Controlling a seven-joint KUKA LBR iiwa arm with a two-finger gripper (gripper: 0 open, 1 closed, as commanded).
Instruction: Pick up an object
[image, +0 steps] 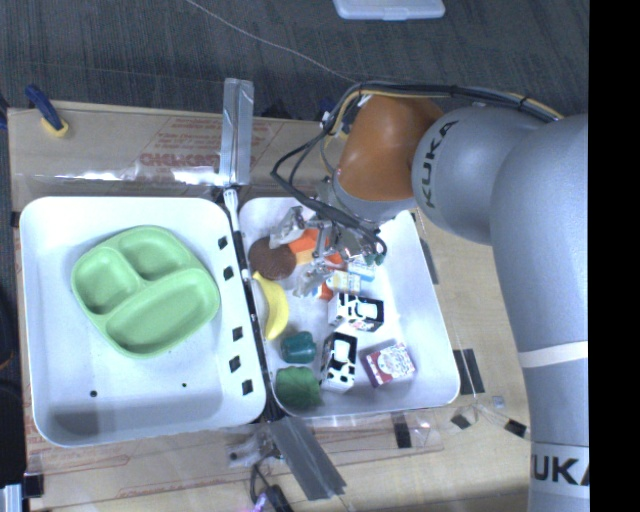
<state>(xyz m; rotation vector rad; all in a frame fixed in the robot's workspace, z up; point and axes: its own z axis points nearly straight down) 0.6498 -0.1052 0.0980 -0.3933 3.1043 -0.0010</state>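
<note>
white bins (60, 300) on brown bench (120, 130), dark carpet behind; jaws (318, 262) over right-bin clutter, grip state unclear.

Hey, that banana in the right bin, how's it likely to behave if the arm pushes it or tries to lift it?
The banana looks smooth and glossy, so it may slip. Its curved shape will probably swivel or rock under a push rather than slide straight. It lies against the bin wall, which could crowd a grasp from that side.
</note>
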